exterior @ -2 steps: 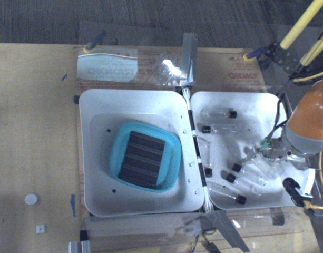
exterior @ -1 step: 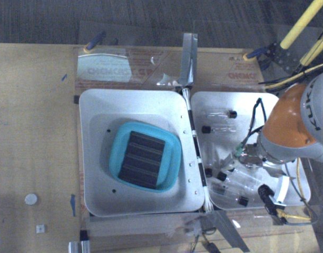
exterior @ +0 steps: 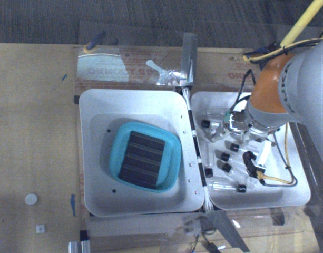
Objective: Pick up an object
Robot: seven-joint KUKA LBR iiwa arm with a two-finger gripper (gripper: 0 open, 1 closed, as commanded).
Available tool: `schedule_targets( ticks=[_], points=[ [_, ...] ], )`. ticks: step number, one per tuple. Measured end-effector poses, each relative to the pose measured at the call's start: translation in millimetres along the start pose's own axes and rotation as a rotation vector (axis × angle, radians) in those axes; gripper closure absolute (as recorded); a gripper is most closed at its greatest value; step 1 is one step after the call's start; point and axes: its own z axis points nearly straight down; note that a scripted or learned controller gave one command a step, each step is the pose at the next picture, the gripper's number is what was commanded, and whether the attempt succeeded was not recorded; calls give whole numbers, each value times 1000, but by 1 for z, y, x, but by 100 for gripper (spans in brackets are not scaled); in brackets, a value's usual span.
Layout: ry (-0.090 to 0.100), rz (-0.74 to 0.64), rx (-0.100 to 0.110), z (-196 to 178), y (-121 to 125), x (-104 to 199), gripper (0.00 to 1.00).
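Dark carpet up top, pale wooden bench below it, and I'm scanning from the left. First the left bin: a teal tray sits in its middle with a ribbed dark slab lying inside, long axis roughly 12 to 6. It's big, flat and well apart from the arm, so not my pick, I'd say.

Crossing into the right bin, I see small black caps scattered over its left half. The outlying cap sits near the wall at the bin's 9 o'clock. Next comes the gripper, low over the bin's upper middle beneath the orange band. I can't tell whether the jaws are released or clenched.

Here's what matters: the near cap lies just beside the jaws at their 6 o'clock, and a farther cap sits beyond it toward 7. The near cap looks stubby, with no real long axis to line up on. My read is a short shift toward 6, then straight down.
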Motion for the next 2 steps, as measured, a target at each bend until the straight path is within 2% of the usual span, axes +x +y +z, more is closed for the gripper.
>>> schedule_targets(
  ticks=[1,2],
  points=[
    [-3,20,3,1,12,-90,0],
    [2,-27,3,0,-3,-28,0]
  ],
)
